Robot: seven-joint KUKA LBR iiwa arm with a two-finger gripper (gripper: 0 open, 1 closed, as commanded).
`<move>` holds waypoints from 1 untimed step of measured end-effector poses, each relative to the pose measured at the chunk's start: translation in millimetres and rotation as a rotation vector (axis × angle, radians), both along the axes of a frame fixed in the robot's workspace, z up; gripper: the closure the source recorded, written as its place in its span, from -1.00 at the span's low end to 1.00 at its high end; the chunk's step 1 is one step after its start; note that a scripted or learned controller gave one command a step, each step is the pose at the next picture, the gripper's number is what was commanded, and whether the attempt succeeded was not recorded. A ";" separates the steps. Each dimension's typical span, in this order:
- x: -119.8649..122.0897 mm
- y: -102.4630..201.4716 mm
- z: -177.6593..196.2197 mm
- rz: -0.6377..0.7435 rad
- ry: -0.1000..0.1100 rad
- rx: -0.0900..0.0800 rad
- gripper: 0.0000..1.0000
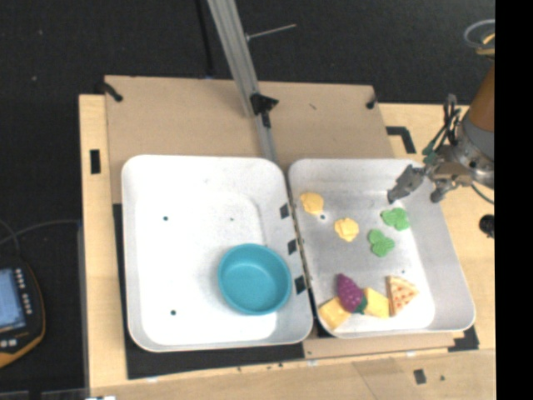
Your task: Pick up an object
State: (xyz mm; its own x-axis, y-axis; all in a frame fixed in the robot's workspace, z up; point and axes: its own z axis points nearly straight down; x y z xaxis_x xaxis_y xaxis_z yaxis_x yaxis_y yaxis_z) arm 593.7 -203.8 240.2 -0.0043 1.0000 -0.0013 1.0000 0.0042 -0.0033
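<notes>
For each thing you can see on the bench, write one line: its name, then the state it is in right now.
Gripper: open, nothing between its fingers, above the right bin's upper right.
Blue bowl: upright in the left bin.
Two green pieces: loose in the right bin.
Two pale yellow pieces: loose, apart.
Purple piece, yellow blocks, pizza slice: clustered at the near edge.

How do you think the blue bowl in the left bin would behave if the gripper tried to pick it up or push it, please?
The blue bowl looks like stiff plastic, so it would probably keep its shape. It sits upright on a broad base, so a push would more likely slide it across the smooth white bin than tip it. Its wide round rim may be awkward to pinch.
</notes>
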 end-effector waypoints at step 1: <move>-7.5 -1.6 -44.3 -0.005 0.000 0.000 -1.00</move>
State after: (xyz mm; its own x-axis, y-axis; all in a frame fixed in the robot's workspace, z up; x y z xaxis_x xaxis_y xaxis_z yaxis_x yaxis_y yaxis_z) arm 586.3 -205.4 195.9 0.0004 1.0000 -0.0014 1.0000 -0.0004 -0.0028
